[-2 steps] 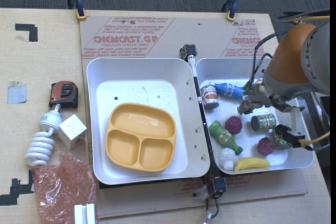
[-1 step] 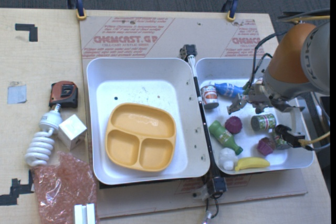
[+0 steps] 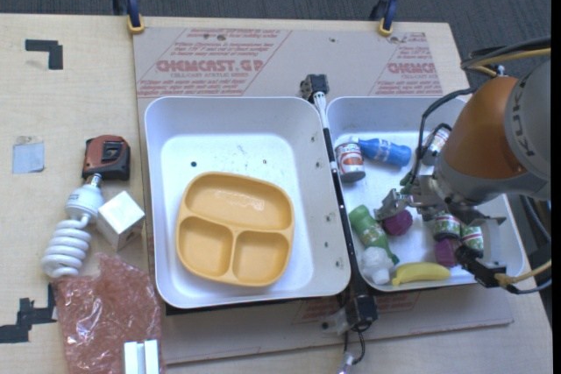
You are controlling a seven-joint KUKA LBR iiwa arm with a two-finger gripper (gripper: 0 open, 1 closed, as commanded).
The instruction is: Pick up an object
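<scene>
My gripper [image 3: 402,204] is low in the right bin [image 3: 517,263], under the orange-banded wrist. A purple object [image 3: 400,224] lies right below it, touching or nearly so; the view does not settle whether it is held. A green bottle [image 3: 368,225] lies just to its left. Farther back are a red-and-white can [image 3: 350,160] and a blue bottle [image 3: 385,151]. A yellow banana [image 3: 421,274] lies along the front wall beside a white item [image 3: 377,259]. Small cans [image 3: 460,232] and another purple piece [image 3: 445,253] sit partly under the arm.
The left bin [image 3: 166,188] holds a yellow divided plate [image 3: 235,228]. On the bench to the left are a tape measure [image 3: 106,157], a spiral light bulb [image 3: 72,232], a white cube [image 3: 121,216] and a reddish plastic bag [image 3: 110,302].
</scene>
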